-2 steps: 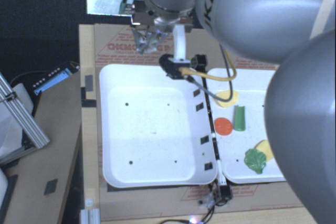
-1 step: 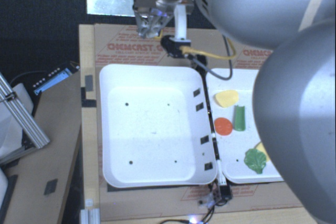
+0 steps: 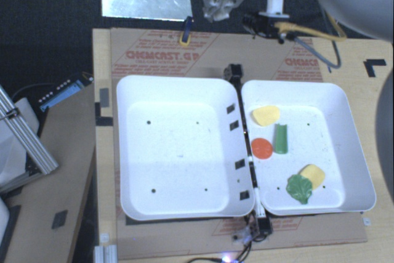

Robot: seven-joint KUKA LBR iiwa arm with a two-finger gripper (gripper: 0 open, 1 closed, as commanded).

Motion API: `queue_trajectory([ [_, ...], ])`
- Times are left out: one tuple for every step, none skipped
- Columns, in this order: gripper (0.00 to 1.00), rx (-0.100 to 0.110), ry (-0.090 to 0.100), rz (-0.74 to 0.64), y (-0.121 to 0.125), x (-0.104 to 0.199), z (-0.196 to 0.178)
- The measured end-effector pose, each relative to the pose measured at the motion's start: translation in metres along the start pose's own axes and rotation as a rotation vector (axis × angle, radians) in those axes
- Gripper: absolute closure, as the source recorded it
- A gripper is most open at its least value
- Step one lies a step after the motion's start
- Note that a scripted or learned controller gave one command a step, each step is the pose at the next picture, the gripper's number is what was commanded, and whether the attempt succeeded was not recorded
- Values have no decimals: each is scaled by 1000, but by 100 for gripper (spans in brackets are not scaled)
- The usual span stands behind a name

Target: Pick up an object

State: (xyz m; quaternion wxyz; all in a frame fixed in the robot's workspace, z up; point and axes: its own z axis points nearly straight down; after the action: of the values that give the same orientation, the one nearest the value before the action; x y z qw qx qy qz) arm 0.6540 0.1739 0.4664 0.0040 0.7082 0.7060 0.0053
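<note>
Nearest the camera, in the right bin [image 3: 354, 132], a green leafy piece [image 3: 300, 188] lies against a yellow block [image 3: 314, 175]; the two touch, the green on the left and nearer side. Next back: an orange disc [image 3: 262, 148] close to the wall this bin shares with its neighbour, and just beside it, to the right, a green stick [image 3: 281, 138]. The stick's long axis runs near-to-far, roughly parallel to that wall. Beyond those, a pale yellow wedge [image 3: 266, 114] sits toward the far left corner of the same bin. The left bin [image 3: 132, 132] lies alongside, sharing the clipped centre wall.

Farther still, past the far rim of both bins and over the cardboard sheet [image 3: 209, 49], hangs my gripper [image 3: 223, 2]. It is high and clear of everything, with nothing between its fingers. From this angle I cannot tell whether the fingers are spread or closed.

Key relation: every candidate lies toward the camera from my hand and slightly right, all within the right bin. The yellow wedge is the closest to me, the leafy piece and block the most distant.

Judgement: no approach has begun. The stick looks the easiest grasp, if I close across its short width, fingers set left-right. The touching pair risks a double contact.
</note>
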Motion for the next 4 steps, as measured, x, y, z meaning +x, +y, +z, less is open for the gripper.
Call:
queue_trajectory([
  [100, 13, -4, 2, -7, -67, 24],
  [100, 13, 0, -13, 7, 15, 66],
  [100, 12, -4, -1, 14, -38, 83],
  [100, 13, 1, -13, 12, 38, 98],
])
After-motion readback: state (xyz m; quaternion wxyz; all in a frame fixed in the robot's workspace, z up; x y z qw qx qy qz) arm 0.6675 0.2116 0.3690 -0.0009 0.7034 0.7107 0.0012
